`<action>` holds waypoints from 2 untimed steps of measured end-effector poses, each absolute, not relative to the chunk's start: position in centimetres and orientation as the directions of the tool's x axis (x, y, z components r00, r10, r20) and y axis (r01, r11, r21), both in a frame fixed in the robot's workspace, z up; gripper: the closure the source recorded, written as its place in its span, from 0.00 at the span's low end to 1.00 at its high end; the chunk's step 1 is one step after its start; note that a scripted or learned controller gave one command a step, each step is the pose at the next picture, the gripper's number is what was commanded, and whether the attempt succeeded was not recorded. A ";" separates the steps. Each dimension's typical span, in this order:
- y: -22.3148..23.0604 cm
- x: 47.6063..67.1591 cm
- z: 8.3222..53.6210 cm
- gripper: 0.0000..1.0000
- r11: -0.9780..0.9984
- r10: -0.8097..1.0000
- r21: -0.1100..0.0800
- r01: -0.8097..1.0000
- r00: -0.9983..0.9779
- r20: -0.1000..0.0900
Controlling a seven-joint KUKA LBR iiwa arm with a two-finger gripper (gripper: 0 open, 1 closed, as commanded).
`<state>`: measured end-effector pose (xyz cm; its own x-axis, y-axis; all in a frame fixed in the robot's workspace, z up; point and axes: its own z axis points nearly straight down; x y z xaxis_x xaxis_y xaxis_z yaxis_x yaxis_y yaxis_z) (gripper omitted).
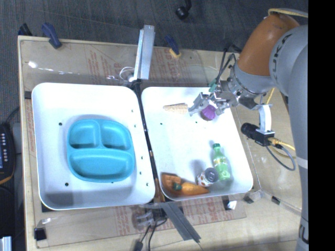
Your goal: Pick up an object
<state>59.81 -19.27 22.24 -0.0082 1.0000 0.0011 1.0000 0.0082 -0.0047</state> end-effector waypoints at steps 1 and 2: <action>-21.1 47.7 16.8 0.00 0.007 1.000 -0.004 1.000 -0.007 0.000; -20.9 54.4 9.0 0.00 0.010 1.000 -0.005 1.000 -0.010 0.000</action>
<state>54.39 -20.94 9.03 -0.0101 0.9999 0.0003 0.9999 0.0101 -0.0047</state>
